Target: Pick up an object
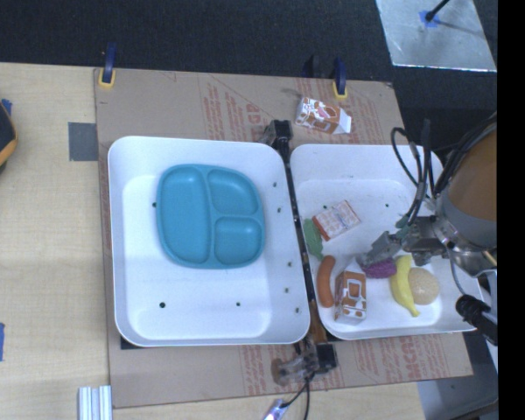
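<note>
Your tool (378, 254) hangs low in the right bin (350, 160), its grip state unclear, just above the purple toy (381, 269), likely light, hard, slippery plastic; pinch its middle.

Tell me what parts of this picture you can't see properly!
- The gripper: in the camera view it is small and dark over the purple toy, so its fingers are too blurry to read.
- The purple toy: partly covered by the gripper, so its shape is unclear.
- The arm: cut off by the right edge.
- The small cartons: print too tiny to read.
- The green toy: partly tucked against the bin wall.
</note>
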Robot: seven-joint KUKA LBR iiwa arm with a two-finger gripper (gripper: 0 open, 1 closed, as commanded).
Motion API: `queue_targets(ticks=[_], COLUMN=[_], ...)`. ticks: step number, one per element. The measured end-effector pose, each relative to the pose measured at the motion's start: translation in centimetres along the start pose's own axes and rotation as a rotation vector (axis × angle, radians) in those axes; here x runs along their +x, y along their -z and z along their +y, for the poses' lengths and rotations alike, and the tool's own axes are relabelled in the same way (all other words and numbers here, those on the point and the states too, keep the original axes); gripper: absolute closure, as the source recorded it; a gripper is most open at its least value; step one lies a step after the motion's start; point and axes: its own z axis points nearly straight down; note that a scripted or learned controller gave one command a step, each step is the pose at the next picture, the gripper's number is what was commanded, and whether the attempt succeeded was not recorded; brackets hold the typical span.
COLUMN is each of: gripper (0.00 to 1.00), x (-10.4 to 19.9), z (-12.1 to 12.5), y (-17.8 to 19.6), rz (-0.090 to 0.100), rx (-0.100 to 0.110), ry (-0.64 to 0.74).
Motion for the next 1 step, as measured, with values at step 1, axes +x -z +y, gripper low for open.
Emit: queue_targets(ticks=[1], gripper=[0.0], x=[-9.59], z=[2.17], y=[-9.42], rz=[-0.002], rx=[-0.008], ry=[0.0])
